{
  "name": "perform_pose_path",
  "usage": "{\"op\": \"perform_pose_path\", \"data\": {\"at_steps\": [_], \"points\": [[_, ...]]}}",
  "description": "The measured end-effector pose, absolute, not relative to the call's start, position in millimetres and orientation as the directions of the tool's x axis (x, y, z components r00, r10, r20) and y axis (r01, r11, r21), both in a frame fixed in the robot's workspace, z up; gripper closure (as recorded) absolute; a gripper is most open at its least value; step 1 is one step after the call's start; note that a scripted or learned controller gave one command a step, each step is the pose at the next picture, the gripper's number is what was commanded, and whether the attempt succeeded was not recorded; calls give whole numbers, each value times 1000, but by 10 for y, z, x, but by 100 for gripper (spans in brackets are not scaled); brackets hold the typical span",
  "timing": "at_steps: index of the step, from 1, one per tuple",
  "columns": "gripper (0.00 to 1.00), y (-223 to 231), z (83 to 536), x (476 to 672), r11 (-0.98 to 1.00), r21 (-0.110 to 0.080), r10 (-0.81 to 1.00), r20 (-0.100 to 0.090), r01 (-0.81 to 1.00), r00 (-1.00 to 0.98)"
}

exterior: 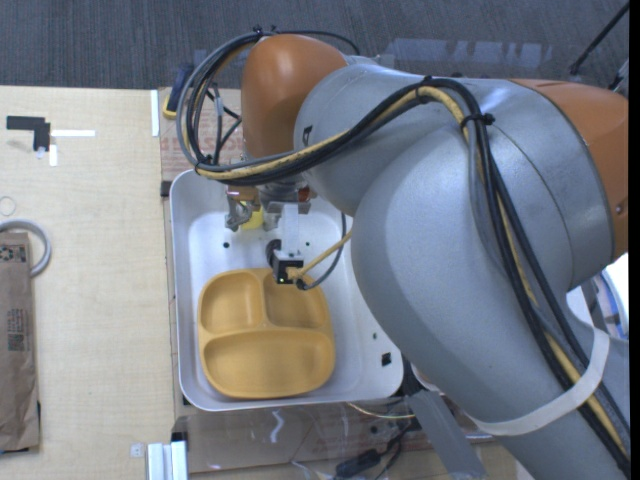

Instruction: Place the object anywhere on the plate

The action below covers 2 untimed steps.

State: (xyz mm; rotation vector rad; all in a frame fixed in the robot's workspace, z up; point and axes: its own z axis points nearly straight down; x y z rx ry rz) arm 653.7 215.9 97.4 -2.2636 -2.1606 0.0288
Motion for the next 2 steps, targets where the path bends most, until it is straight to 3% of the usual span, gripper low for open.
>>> {"op": "perform_pose_path", "data": {"at_steps": [1, 2], "points": [[100, 2274, 1437, 6593, -220, 0, 975, -2, 975, 220], [100, 2260, 908, 5995, 2, -3, 1000, -2, 1000, -2]]}}
